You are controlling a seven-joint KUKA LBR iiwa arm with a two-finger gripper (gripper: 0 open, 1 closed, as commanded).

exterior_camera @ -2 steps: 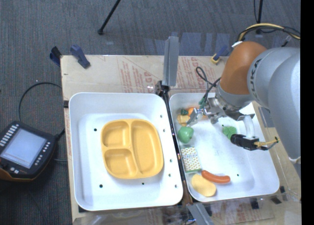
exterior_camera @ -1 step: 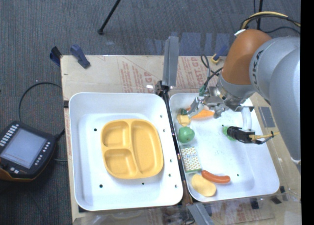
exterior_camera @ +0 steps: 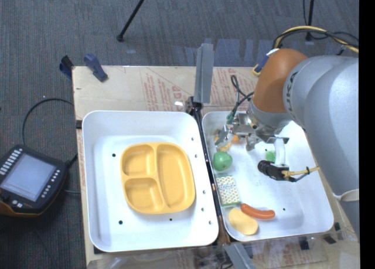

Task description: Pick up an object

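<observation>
the tool (exterior_camera: 234,134) sits in the upper left of the right bin (exterior_camera: 302,206), and the grey arm (exterior_camera: 319,106) with its orange wrist covers most of it. from here i can't tell whether the tool is open or closed, or whether it has anything. the arm also hides the bin's upper right corner and runs off the right of the frame.

a small orange thing (exterior_camera: 225,139) lies right at the tool, partly covered and too small to name. a small green thing (exterior_camera: 270,156) near the bin's middle is half hidden as well.

the clearer pickable things lie down the left side of the right bin. a round green fruit (exterior_camera: 221,160) is just below the tool. below it is a small green-patterned packet (exterior_camera: 228,190), then a red-orange sausage (exterior_camera: 258,211) touching a pale yellow piece (exterior_camera: 242,221) at the lower edge.

the left bin (exterior_camera: 94,145) holds a yellow divided plate (exterior_camera: 158,177) with three compartments, lying flat. both bins rest on the table (exterior_camera: 135,86).
</observation>
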